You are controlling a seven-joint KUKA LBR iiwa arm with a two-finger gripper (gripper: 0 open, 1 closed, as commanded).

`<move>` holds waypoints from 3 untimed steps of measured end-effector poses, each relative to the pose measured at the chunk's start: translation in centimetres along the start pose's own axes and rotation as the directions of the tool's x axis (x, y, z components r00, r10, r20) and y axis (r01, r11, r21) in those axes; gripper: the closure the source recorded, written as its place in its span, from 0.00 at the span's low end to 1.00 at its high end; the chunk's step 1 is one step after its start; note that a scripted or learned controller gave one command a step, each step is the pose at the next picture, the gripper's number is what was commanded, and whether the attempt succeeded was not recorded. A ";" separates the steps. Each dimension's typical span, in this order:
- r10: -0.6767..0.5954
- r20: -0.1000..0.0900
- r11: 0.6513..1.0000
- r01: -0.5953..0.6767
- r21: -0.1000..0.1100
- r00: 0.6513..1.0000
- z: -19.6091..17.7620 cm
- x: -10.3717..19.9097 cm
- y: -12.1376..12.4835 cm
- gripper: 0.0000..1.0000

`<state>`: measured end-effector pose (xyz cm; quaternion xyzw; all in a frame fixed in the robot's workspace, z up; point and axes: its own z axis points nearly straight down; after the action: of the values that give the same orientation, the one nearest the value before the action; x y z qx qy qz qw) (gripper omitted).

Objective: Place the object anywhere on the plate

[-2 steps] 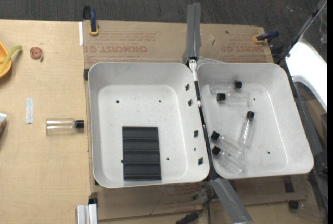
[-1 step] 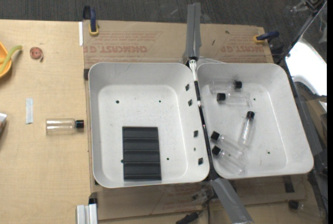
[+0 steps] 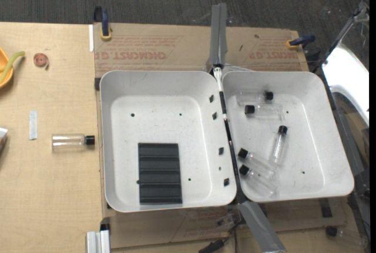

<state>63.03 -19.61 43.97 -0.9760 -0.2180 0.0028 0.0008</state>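
Fixed overhead view, slanted down, both bins (image 3: 111, 128) in frame

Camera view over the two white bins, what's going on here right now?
Nothing is being handled at this moment. The right bin holds several clear vials with black caps, lying loose. The left bin holds a dark ribbed plate near its front, with nothing on it yet. Another capped vial lies on the bench left of the bins. Placing hasn't started.
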 end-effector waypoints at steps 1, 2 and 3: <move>0.205 -0.002 0.979 -0.205 -0.001 0.979 0.0 3.9 -5.3 0.00; 0.198 0.000 0.980 -0.198 0.000 0.980 0.0 -1.7 -0.5 0.00; 0.233 -0.002 0.973 -0.233 -0.001 0.973 0.0 5.5 -6.7 0.00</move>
<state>65.14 -11.25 43.99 -0.9948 -0.1020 0.0017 0.0001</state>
